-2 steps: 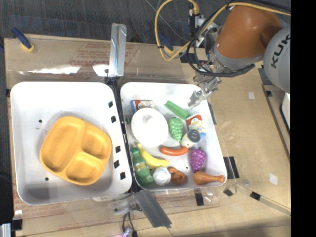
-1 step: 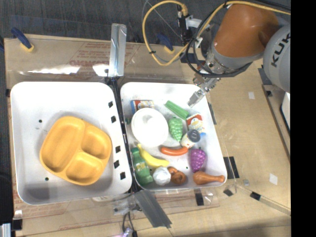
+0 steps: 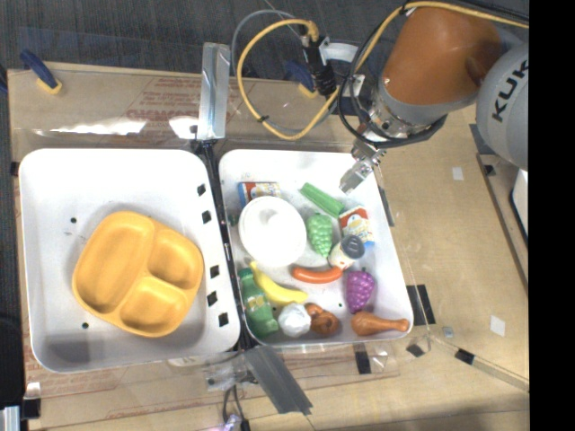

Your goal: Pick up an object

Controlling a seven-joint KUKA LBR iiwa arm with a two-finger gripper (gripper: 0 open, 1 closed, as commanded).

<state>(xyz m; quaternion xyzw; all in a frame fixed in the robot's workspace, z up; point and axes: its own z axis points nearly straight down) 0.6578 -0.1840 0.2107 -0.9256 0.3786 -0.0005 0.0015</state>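
Note:
The right bin [image 3: 388, 241] is crowded with toy food: a white bowl [image 3: 270, 228], a green block [image 3: 321, 197], a green corn-like piece [image 3: 320, 233], a red sausage [image 3: 316, 275], a banana [image 3: 274, 287], purple grapes [image 3: 359, 287], a brown drumstick [image 3: 379, 325] and a green bottle [image 3: 254, 307]. My gripper [image 3: 358, 172] hangs over the bin's far right corner, just above and right of the green block. Nothing shows between its fingers.
The left bin [image 3: 45, 187] holds a yellow divided plate [image 3: 137, 271]. Yellow and black cables [image 3: 269, 70] loop behind the bins. A metal bracket [image 3: 212, 92] stands at the far end of the wall between the bins.

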